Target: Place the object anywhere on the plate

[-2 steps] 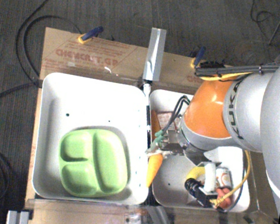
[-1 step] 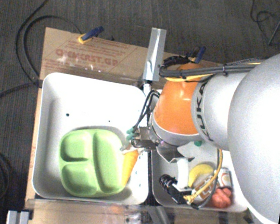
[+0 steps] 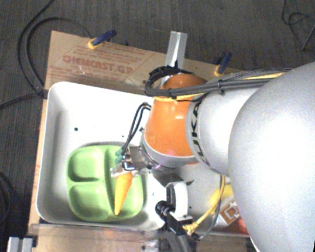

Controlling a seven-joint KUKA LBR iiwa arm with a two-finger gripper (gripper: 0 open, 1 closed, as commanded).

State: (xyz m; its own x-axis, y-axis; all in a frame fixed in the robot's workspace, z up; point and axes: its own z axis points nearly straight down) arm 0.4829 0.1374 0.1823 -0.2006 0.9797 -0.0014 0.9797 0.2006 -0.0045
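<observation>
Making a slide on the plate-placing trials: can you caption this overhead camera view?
KUKA arm's gripper poised over a green divided plate in the left white bin, an orange carrot at its tip.

Right bin (image 3: 232, 214) mostly behind the arm (image 3: 272, 152); pincer (image 3: 122, 169) fingertips indistinct over the plate (image 3: 85, 191).

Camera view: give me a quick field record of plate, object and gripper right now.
plate: green plate with compartments, lying in the left white bin
object: orange carrot, tip pointing toward the bin's near wall
object location: lying over the plate's right compartment
gripper: gripper directly above the carrot's thick end
grasp: cannot tell
arm: wrist with orange band over the bin's right side
</observation>
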